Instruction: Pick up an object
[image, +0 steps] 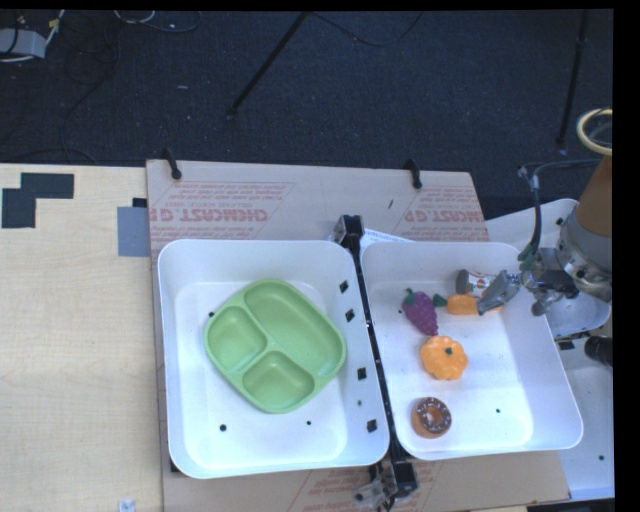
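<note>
Scanning from the left, we see a green divided plate (275, 345) in the left bin (190, 400). In the right bin (540, 400) lie purple grapes (421, 310), an orange pumpkin (444, 358) and a donut (432, 417). Our end effector (495, 293) touches a small orange piece (462, 304); we cannot tell its finger state.

Two bins sit side by side on the bench. The left bin (180, 300) holds a divided plate (275, 344) at its middle. In the right bin (545, 400), grapes (421, 311) lie far left, a carrot (462, 305) just right of them, a pumpkin (444, 358) nearer, and a doughnut (432, 417) nearest.
</note>
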